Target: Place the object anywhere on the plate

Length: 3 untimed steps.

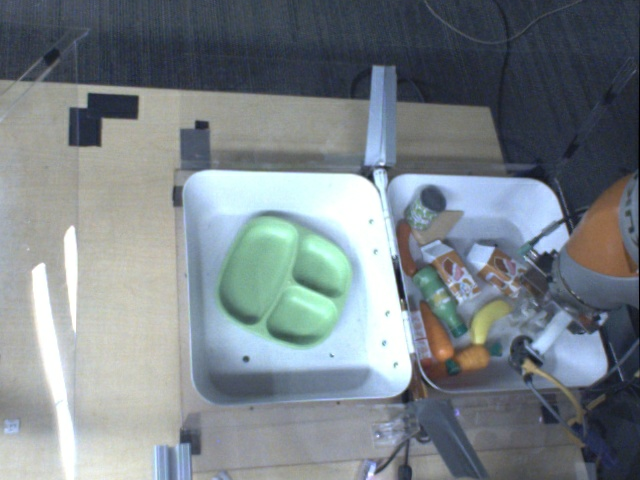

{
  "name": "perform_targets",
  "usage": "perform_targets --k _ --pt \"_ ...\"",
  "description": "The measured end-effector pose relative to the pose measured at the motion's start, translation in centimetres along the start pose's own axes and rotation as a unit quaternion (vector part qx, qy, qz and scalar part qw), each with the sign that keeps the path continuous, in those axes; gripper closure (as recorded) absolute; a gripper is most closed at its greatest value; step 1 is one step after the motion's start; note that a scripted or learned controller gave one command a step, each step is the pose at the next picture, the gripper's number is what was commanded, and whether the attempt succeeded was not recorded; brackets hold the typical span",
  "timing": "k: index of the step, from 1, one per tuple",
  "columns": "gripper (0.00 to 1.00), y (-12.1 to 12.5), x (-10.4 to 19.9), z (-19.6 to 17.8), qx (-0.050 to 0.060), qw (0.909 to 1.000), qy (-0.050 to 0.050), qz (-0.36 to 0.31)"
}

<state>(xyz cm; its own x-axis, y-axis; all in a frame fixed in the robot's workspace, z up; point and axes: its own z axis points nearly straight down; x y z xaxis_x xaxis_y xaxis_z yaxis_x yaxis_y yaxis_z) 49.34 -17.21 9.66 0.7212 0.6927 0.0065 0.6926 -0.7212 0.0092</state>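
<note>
Light wood desk point(120, 298) carries two shallow white bins side by side, touching at a metal divider rail point(381, 118). Left bin point(210, 368), right bin point(535, 193). Black tape marks point(98, 116) sit on the desk's far left part.

Left bin point(200, 268): I see open floor all round the green plate point(285, 280).
Right bin point(560, 203): crowded; banana point(490, 320), bottle point(440, 303), cartons block my way.

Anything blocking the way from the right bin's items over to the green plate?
Only the raised rims where the two bins meet, which an item must be lifted over. The green plate lies bare in the left bin. The gripper is low in the right bin.
</note>
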Motion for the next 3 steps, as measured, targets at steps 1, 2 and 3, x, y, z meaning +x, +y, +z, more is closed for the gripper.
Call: perform_targets --k 1,2,3 --pt "1.00 -3.3 5.2 -2.3 0.006 0.9998 -0.003 -0.021" --pt "1.00 2.7 4.8 0.7 0.005 0.9997 -0.003 -0.023" --pt "1.00 4.8 1.5 -4.6 0.005 0.9995 -0.003 -0.032"
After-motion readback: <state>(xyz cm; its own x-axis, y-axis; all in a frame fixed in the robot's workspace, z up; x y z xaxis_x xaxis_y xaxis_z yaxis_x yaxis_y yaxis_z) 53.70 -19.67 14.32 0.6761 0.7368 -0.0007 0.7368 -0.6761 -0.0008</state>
